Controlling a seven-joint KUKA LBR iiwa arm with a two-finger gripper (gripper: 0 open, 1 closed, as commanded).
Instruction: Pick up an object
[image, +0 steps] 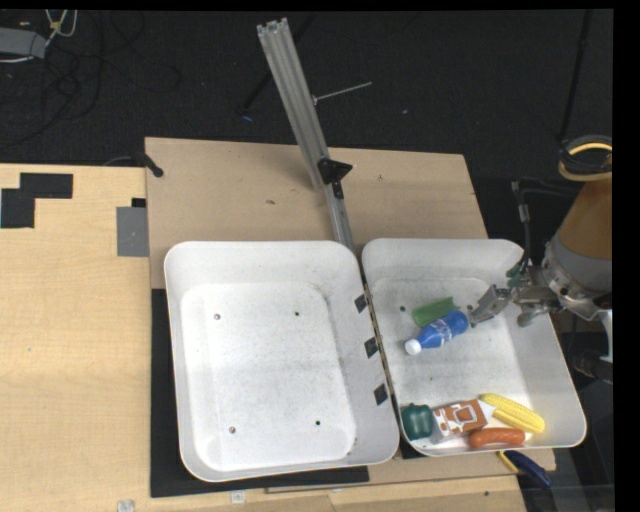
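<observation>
Blue bottle (438, 332) with a white cap lies on its side near the middle of the right bin (560, 385), cap end pointing toward the divider between the two bins. Its body is a saturated blue, lighter at the shoulder, and it rests tilted across the bin floor. Touching its upper side is a flat green block (432, 311), partly tucked behind the bottle.

My end effector (497, 300) hangs over the right bin's far right part, just beside the bottle's base end. A slender grey finger (488, 305) reaches toward the bottle, yet I cannot tell whether the fingers stand wide or narrow, nor whether anything touches the bottle; the metal parts blur together against the white bin.

Along the near edge of the right bin sit a dark green cube (416, 421), an orange-and-white packet (458, 417), a yellow ear of corn (512, 412) and a reddish sausage-like piece (496, 437). The packet's print is too small to read.

My arm (588, 235) is cut off at the right side of the view. The left bin (262, 358) sits alongside on the worktop (70, 330).
</observation>
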